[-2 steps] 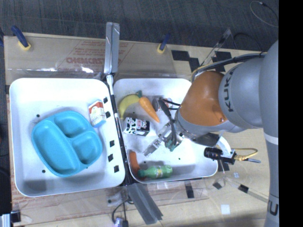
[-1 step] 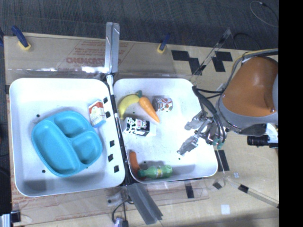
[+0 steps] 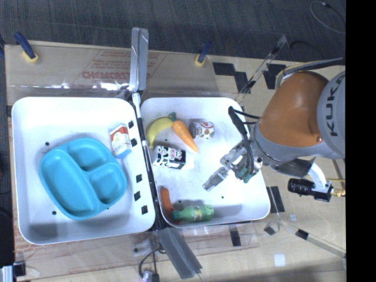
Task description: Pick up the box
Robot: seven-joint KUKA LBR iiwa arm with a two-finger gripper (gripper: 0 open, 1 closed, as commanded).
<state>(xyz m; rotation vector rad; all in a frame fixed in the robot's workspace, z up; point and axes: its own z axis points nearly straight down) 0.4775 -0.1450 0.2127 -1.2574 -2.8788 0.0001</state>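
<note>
Counter with two white bins; the box (image 3: 170,157) lies in the right bin (image 3: 258,207), just below the banana (image 3: 155,129).
Gripper (image 3: 212,182), right of the box, holds nothing; its opening cannot be judged. The box is probably light, stiff cardboard: grasp across its narrow sides.

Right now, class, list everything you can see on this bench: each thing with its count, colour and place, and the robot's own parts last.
Bins: 2, white, side by side on the bench.
Divided plate: 1, light blue, in the left bin.
Small carton: 1, white and red, left bin, by the plate's upper right edge.
Banana: 1, yellow, right bin, upper left.
Carrot: 1, orange, right bin, beside the banana.
Can: 1, white with dark print, lying right of the carrot.
Box: 1, black and white, right bin, below the banana.
Bottle: 1, green, lying along the right bin's near edge.
Clamps: 2, blue, on the bench's far edge.
Arm: 1, grey and orange, from the right.
Tool: 1, grey, over the right bin, right of the box.
</note>
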